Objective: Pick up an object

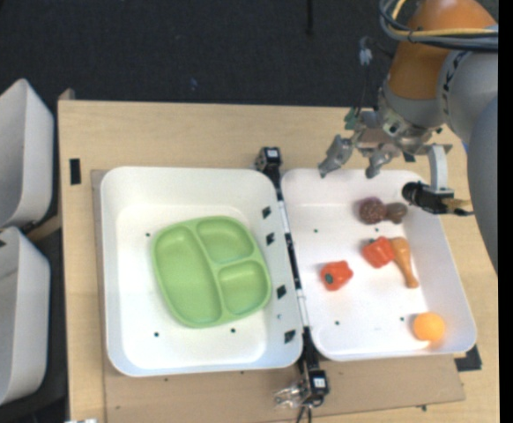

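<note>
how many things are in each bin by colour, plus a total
Green: 1, the divided plate in the left bin
Red: 2, the red pepper and the red piece in the right bin
Orange: 2, the orange ball and the orange stick
Brown: 2, the dark brown lump and the smaller brown piece
Total: 7

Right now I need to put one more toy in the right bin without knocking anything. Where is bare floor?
The right bin has bare floor along its left side, between the bin divider and the red pepper, and in the near middle, between that pepper and the orange ball. The right side is crowded: brown pieces, red piece, orange carrot-like piece.
</note>
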Robot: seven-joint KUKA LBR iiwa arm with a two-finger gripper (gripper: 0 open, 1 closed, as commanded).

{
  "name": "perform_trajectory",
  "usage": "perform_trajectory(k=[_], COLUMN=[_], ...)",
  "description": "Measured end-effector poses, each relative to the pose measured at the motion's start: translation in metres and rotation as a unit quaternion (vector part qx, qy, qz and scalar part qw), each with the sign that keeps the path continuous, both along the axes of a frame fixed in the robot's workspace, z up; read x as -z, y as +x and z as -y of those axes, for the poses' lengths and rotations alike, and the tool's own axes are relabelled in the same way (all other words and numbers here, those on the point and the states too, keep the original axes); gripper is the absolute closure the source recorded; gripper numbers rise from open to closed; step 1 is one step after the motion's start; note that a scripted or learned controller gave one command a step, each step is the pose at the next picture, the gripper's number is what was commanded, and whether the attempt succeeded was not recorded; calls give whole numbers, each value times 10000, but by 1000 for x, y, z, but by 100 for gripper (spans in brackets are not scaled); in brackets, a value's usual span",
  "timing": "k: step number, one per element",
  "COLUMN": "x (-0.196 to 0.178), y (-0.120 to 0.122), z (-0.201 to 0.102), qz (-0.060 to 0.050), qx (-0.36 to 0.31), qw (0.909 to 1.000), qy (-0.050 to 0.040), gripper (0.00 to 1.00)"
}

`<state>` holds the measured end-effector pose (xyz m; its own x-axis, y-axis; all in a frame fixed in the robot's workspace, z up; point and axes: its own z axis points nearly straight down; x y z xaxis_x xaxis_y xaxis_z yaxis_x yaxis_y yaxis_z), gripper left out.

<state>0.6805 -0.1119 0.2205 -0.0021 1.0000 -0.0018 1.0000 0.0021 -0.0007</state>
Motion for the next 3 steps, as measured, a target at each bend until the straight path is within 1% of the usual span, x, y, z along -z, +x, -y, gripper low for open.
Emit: perform_trajectory(k=[2,3], x=[84,71], y=[-9,-8], z=[8,9], qz=[4,28], qx=[18,22], qw=[10000,10000], qy=[-4,-8], gripper=[0,100])
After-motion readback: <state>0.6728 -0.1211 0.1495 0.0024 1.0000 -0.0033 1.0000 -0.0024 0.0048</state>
